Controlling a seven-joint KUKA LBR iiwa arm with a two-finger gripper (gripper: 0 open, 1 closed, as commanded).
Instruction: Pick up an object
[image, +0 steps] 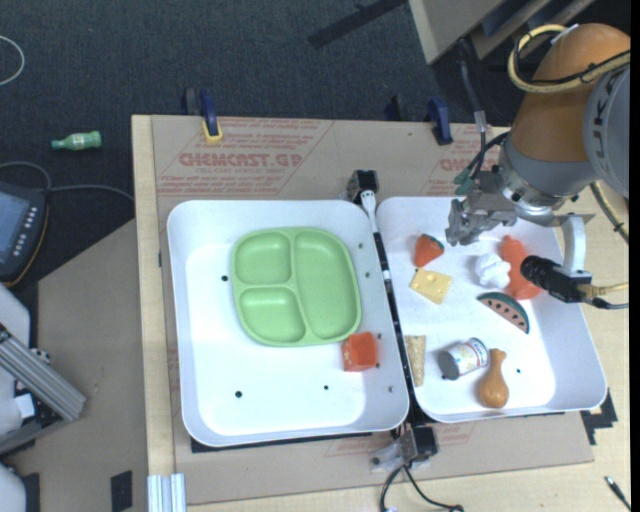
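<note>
My gripper hangs over the back left part of the right bin, open with nothing between its fingers. Just below and left of it lies a red strawberry-like piece. A yellow cheese wedge sits in front of that. To the gripper's right are a white lump and an orange-red piece, partly hidden by the robot's own hardware. Nearer the front lie a watermelon slice, a small tin can, a brown pear-shaped piece and a bread slice.
The left bin holds a green divided plate and a red cube by its right wall. The rims where the bins meet run between them. A green bottle lies on the floor far left.
</note>
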